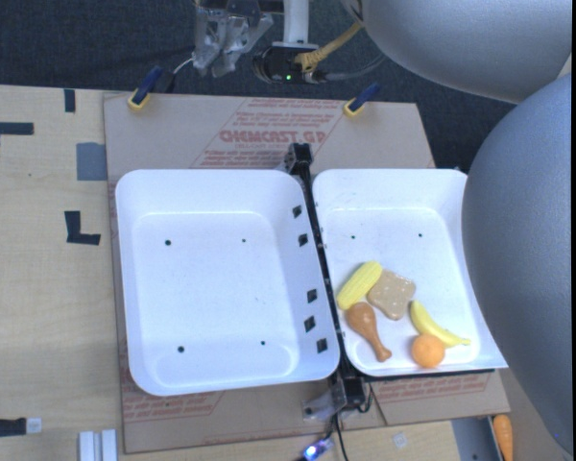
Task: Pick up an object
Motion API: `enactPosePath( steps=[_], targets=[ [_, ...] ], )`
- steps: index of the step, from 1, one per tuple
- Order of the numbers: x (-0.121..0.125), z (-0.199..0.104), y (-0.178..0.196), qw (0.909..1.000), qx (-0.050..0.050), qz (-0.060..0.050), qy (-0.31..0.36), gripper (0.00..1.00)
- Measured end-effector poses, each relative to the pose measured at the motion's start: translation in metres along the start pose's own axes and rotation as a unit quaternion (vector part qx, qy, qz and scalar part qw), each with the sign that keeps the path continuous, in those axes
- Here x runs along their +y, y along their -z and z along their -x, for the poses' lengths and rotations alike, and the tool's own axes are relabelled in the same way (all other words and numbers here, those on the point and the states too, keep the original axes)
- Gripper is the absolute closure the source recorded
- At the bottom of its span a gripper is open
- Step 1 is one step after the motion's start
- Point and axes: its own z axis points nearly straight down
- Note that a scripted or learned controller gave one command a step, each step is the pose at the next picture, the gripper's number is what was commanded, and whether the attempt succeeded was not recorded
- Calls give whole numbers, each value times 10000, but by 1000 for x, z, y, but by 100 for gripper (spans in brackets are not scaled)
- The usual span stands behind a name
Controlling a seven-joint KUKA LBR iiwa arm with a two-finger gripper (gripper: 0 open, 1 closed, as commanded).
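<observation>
Above the bench's far edge hangs the gripper (221,41), whether clenched or released I cannot tell; well apart, corn (359,284), toast (392,296), drumstick (369,328), banana (436,326) and orange (427,351) crowd the right bin's (384,200) near corner; the left bin (211,286) offers open room.

Two shallow white bins sit side by side on the worktop (38,257): the left bin (134,257) and the right bin (442,209). Five food items lie in the near part of the right bin, one of each kind: one corn cob (359,283), one slice of toast (392,295), one chicken drumstick (369,327), one banana (434,326) and one orange (427,351). Under the bins lies one sheet of brown cardboard (259,133), and two blue-and-yellow clamps pin its far edge, one at the left corner (145,88) and one at the right corner (361,98). One robot arm (480,27) hangs over the right side.
</observation>
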Motion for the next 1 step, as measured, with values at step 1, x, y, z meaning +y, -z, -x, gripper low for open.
enactPosePath(
  steps=[1],
  targets=[
    [9, 0, 1, 10000, 3, 9, 1, 100]
  ],
)
